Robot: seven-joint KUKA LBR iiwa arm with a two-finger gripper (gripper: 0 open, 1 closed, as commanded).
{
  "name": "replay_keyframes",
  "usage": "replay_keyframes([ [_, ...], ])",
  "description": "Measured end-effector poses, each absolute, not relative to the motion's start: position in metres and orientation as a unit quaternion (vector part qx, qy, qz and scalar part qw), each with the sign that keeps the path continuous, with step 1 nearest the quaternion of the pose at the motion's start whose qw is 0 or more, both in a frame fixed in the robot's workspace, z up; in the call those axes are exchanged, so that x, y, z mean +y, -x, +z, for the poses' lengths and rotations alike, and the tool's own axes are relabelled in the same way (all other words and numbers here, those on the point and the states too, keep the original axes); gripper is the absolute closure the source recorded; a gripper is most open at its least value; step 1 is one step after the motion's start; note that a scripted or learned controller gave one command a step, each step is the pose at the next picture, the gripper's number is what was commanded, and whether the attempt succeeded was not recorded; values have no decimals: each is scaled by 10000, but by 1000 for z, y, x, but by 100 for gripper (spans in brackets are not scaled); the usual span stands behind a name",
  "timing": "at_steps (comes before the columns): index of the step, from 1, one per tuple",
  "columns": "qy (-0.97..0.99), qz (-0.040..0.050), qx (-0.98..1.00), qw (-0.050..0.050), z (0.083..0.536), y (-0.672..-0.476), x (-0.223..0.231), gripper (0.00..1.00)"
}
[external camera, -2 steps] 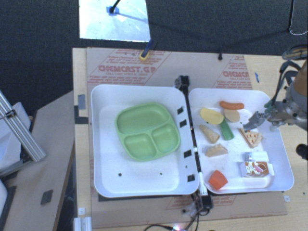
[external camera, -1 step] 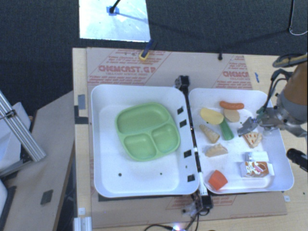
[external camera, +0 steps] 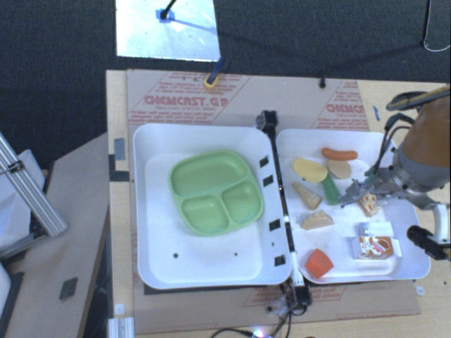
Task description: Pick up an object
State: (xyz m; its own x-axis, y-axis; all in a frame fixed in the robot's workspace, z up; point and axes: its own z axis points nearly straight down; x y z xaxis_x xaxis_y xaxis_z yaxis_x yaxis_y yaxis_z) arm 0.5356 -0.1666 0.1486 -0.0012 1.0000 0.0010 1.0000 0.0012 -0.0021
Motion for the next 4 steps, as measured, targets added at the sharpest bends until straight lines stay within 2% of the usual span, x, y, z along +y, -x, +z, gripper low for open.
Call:
replay_keyframes([
  [1, 7067, 6, -7075, 17, 98, -527, -159, 0],
  [2, 7068, -1, -7074, 1, 84, -528, -159, 0],
  [3, 7068, -9, -7074, -12, 95, -529, -159, 100],
  [4, 7054, -18, -7088, -28, 146, -538, -152, 100],
])
